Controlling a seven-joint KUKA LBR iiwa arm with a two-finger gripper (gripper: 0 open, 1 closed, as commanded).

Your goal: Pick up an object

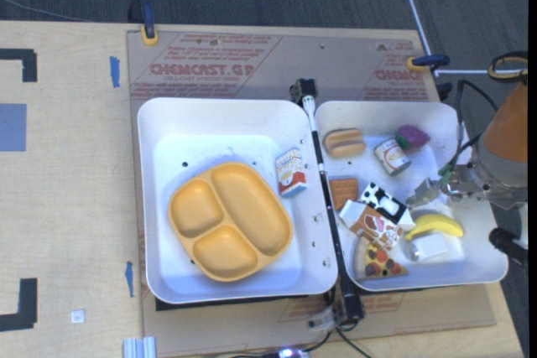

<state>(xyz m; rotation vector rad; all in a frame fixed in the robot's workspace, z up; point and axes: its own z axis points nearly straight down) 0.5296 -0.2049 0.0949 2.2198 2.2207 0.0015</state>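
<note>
table (67, 205): light wooden top carrying a brown cardboard sheet (252, 67) with red print, and both bins are sitting on that
left bin (159, 180): shallow white plastic tub, lying left of the other one, their rims touching
right bin (478, 264): same kind of white tub, holding most of the small stuff
arm (508, 138): grey with the orange band, reaching in over the right bin's right edge
plate (228, 220): yellow-orange three-compartment plastic dish, lying in the left bin toward the front
claw (428, 191): hanging low over the middle-right of the right bin, just above the banana; honestly can't tell if it's spread or pinched
banana (434, 226): yellow toy one, lying near the front right of the right bin, on a white block
hot dog (343, 142): toy bun, sitting at the back left of the right bin
carton (290, 172): little white box with red and blue print, standing by the left bin's right wall
purple toy (412, 137): small purple lump, lying at the back of the right bin
</note>
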